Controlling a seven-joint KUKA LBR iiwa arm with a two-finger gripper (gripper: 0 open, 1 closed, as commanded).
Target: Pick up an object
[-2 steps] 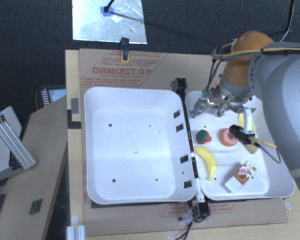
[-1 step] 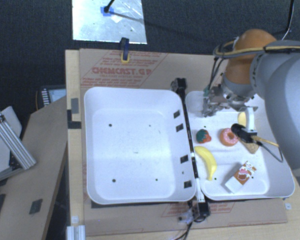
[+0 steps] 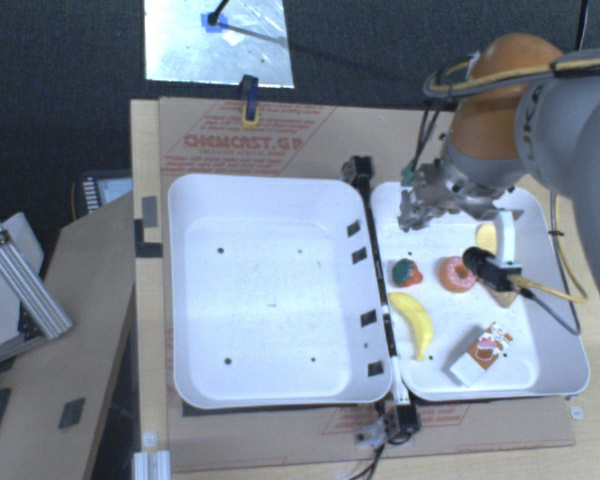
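Nothing has been picked up yet, by the look of it: the banana, doughnut, small red and green toy and printed box all lie on the floor of the right bin. The hand hangs over that bin's far left corner, apart from them; whether it is spread or closed I cannot tell. Choosing, descending and gripping remain.

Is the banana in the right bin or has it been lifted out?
In the bin: the banana lies on the right bin's floor near its left wall, apart from the gripper.
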